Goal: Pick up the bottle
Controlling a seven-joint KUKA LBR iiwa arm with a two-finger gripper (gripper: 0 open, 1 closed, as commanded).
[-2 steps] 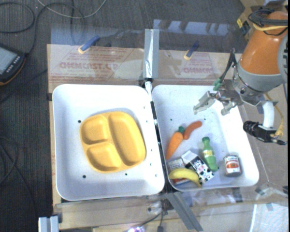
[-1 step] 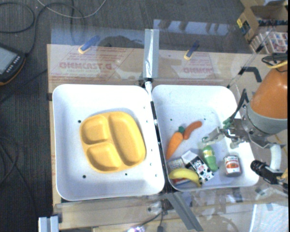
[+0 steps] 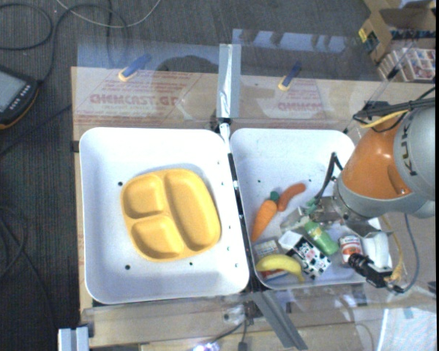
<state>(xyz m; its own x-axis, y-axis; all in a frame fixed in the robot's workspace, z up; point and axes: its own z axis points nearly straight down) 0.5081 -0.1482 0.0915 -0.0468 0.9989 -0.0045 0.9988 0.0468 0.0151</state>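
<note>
Resting on a plywood bench (image 3: 95,97) over dark carpet (image 3: 29,196), two white bins (image 3: 102,159), jaws' (image 3: 312,218) state unclear.

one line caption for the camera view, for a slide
KUKA arm's claw lowered over a green bottle in the right bin, beside carrot and banana; yellow tray in left bin.

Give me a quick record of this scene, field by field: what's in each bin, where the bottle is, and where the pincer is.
left bin: yellow divided tray
right bin: carrot, banana, green bottle, a few small packaged items
bottle position: lying near the bin's front right, beside the pincer
pincer: low over the right bin, just above the bottle; grip state cannot be told
arm: reaches in from the right
task status: bottle not seen lifted
</note>
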